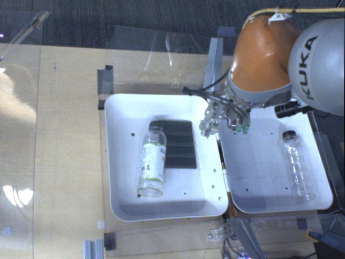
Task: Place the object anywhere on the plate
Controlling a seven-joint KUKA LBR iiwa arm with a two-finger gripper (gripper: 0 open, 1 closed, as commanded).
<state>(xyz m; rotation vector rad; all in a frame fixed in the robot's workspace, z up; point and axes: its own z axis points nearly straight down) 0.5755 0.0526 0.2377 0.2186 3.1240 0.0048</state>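
A black ribbed rectangular plate [180, 143] lies flat in the left bin [121, 117]. A clear bottle with a white label [151, 161] lies along the plate's left edge, its cap end toward the back and touching or overlapping that edge. A second clear, unlabelled bottle [297, 165] lies in the right bin [259, 188] near its right wall. My gripper [222, 121] hangs under the orange band above the wall between the two bins, just right of the plate's back right corner. I see nothing between its fingers.
The arm's grey and orange body [269, 53] covers the back of the right bin. A metal post [213, 63] stands behind the bins. Light wooden bench surface [54, 144] spreads out to the left.
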